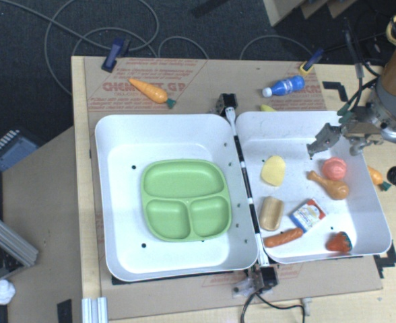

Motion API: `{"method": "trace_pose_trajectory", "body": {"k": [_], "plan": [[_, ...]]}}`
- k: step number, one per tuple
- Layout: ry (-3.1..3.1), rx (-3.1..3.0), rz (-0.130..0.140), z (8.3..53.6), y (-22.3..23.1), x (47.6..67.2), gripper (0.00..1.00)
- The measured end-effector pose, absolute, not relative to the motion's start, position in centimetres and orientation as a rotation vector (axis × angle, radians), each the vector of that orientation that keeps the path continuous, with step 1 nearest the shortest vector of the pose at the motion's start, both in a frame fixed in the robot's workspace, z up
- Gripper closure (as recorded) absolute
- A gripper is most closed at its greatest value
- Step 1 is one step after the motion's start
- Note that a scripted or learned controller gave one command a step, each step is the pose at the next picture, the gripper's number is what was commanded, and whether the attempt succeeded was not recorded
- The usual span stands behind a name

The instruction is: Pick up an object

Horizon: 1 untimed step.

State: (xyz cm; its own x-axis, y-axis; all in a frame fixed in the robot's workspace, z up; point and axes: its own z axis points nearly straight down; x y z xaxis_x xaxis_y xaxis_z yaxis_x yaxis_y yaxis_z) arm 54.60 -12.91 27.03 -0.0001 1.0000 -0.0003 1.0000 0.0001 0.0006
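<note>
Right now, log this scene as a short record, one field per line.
arm: reaches in from the view's right, gripper over the right bin
gripper load: nothing seen between its fingers
left bin: green divided plate
right bin contents: yellow piece, pink ball, drumstick, bread piece, small packet, sausage, strawberry
outside bins: carrot, blue bottle

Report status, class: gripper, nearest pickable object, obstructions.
Gripper open above right white bin, holding nothing. Pink round toy just below it. Orange drumstick-shaped toy touching the pink one.
</note>
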Motion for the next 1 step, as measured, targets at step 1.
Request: {"method": "trace_pose_trajectory", "body": {"k": [1], "plan": [[2.219,2.221,-0.001,24.74,-17.56,55.62,0.00]]}}
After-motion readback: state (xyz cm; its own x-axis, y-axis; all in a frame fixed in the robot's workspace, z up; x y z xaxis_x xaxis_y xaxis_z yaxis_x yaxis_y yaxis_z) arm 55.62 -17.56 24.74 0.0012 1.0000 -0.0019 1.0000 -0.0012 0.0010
